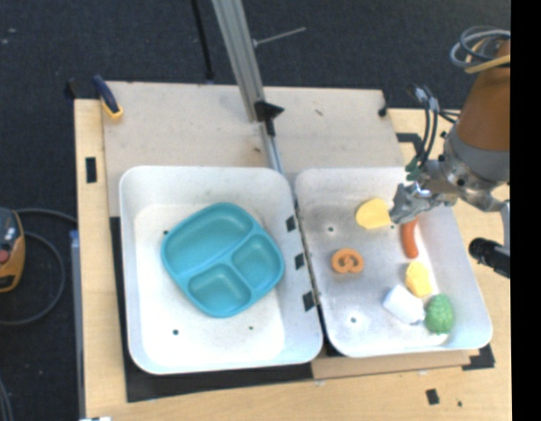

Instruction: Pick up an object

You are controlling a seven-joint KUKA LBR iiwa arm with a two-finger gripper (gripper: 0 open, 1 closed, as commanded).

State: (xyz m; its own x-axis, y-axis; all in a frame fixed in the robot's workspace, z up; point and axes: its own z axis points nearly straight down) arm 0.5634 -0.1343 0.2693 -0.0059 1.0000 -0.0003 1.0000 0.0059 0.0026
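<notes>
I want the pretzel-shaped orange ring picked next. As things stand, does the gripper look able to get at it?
Probably yes. The orange ring lies flat on bare floor of the right bin, apart from the other items, and nothing covers it. The gripper hangs over the same bin, beside the yellow piece.

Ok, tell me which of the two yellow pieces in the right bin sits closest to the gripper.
The rounded yellow piece just left of the gripper, near the bin's far side. The other yellow piece lies lower, between the orange sausage and the white block.
</notes>
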